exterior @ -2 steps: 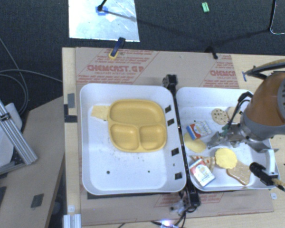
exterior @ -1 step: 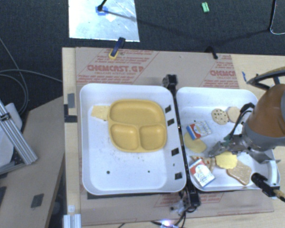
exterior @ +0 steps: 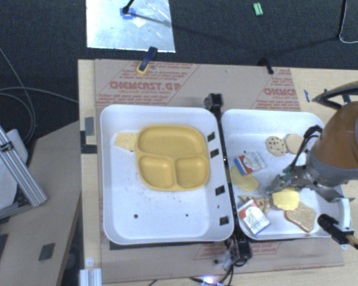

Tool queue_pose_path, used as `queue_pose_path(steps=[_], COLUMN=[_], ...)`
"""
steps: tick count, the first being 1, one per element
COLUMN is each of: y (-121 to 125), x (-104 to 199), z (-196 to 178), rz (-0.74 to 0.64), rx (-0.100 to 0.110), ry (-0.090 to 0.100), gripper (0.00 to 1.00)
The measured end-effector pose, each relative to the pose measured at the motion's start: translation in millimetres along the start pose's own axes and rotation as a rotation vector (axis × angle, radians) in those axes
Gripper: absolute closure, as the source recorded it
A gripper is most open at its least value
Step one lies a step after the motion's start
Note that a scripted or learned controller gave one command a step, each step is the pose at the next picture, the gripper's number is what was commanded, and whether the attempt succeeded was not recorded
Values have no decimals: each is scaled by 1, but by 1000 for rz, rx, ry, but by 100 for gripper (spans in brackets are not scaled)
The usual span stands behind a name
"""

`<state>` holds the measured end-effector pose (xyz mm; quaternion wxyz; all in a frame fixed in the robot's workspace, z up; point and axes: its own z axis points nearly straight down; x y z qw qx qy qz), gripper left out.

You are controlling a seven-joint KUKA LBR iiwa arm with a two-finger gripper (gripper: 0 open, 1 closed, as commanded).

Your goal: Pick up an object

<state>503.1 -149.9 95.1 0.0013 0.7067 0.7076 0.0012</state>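
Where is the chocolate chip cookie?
The chocolate chip cookie lies in the right bin, near its far edge, beside a plain round cracker.

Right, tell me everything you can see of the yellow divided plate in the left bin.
The yellow three-compartment plastic plate lies flat and right way up in the left white bin, toward its upper middle. It is a rounded rectangle with one wide compartment along the far side and two smaller ones side by side nearer the camera. It looks matte and nothing lies in its compartments. A pale yellow flat piece sits against its upper-left edge; whether it tucks under the rim cannot be told.
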Motion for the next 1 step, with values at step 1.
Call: queue_pose_path(steps=[1], y=[25], x=[106], z=[-95], rz=[-14], rx=[-9], ry=[4], gripper=[100])
